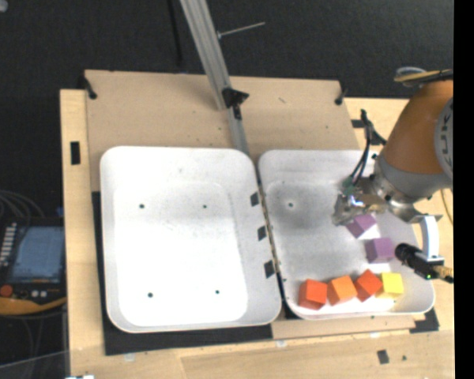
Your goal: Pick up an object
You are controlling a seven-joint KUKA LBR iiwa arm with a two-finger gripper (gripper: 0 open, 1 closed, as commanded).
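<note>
My gripper point(351, 208) hangs over the right part of the right bin point(300, 181), under the grey and orange arm that reaches in from the right. A purple block point(363, 225) sits right at its tip, touching or just below it; I cannot tell whether it is held. A second purple block point(379, 249) lies a little nearer the front. Along the bin's front wall stand an orange-red block point(314, 293), an orange block point(342, 289), a red block point(369, 283) and a yellow block point(393, 283) in a row.
The left bin point(182, 235) lies beside the right one. A slanted metal pole point(213, 61) comes down from the top to the gap between the bins. A black fitting point(417, 260) juts over the right bin's right rim.
</note>
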